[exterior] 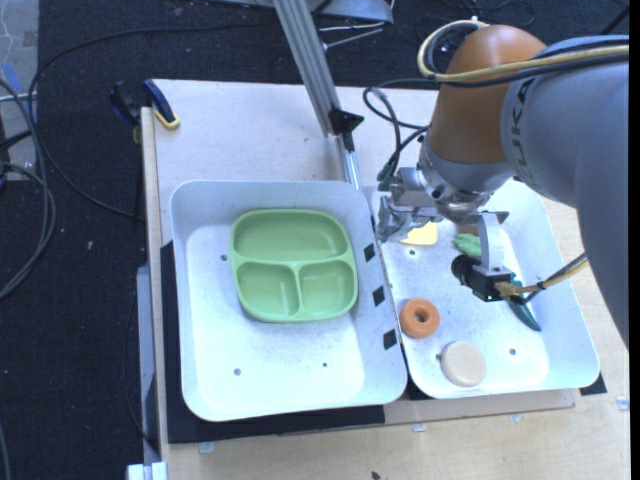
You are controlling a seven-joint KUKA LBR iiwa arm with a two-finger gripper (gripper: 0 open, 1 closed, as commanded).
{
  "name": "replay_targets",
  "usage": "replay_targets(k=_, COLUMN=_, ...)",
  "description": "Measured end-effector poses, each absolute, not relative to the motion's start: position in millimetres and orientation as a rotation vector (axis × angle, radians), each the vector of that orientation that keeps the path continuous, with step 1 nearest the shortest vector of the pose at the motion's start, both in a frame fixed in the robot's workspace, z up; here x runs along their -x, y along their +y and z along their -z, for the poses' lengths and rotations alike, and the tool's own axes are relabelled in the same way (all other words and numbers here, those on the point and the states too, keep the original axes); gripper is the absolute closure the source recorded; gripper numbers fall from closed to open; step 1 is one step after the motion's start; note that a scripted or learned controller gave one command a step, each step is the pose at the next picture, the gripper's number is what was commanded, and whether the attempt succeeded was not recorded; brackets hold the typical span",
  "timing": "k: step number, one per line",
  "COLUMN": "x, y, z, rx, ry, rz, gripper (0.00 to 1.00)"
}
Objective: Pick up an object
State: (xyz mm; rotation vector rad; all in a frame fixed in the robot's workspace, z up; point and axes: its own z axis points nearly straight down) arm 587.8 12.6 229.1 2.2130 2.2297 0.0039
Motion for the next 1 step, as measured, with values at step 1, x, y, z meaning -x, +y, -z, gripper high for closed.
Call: replay_targets(k=1, x=-581.8, y=69.2, z=-226.2, rx=-2.213, ry=2.232, rz=-0.001, gripper=1.00)
